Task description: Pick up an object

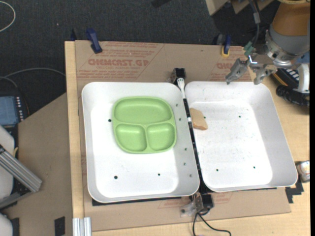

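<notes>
Locate the gripper (244, 73) at the upper right of the bench, above the far rim of the right bin (275, 132). Its two fingers (235, 72) are spread apart with nothing between them. The grey arm (290, 31), with its orange band, rises out of the frame's top right corner behind it.

Note the contents of each bin. The left bin (96, 146) holds a light green divided plate (144, 124), lying flat in the bin's upper half, with one large compartment toward the far side and two smaller ones toward the near side. The right bin holds one small tan object (198, 119), lying against its left wall, just beside the seam where the two bins meet. Its exact nature cannot be determined at this resolution. The rest of the right bin's floor shows small dark specks.

Observe the clearances. The gripper is well apart from both the tan object and the green plate. The tan object touches or nearly touches the raised bin wall on its left; its other sides are open. A black clamp (179, 74) sits at the far end of the seam between the bins, and a second fitting with cabling (203, 205) sits at the near end.

Both bins rest on a brown cardboard sheet (123, 60) printed with red lettering. A blue clip (93, 40) and a yellow-and-blue clip (226, 44) fasten its far edge. Black cables (293, 92) lie to the right of the right bin, near the gripper.
</notes>
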You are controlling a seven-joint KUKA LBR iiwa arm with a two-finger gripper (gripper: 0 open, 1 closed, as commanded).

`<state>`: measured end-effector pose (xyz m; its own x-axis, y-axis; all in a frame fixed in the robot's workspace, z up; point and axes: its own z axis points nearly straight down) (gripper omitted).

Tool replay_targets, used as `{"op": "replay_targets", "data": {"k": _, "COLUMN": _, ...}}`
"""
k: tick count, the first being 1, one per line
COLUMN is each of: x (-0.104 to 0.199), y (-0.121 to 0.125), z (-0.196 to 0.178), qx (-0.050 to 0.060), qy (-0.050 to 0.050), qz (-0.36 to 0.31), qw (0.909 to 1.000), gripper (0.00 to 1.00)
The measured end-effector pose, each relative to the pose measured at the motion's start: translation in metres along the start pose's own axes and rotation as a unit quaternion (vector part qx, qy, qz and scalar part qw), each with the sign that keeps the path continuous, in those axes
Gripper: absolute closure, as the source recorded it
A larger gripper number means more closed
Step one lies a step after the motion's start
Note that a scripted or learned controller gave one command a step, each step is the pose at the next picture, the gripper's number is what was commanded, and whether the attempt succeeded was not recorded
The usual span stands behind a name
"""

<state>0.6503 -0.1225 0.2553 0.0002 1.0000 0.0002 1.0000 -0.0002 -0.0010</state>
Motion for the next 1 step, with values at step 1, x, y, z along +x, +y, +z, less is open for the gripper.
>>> {"op": "replay_targets", "data": {"k": 1, "x": 0.0472, "y": -0.0817, "z": -0.0286, "qx": 0.001, "qy": 0.002, "qz": -0.002, "qw": 1.0, "gripper": 0.0}}
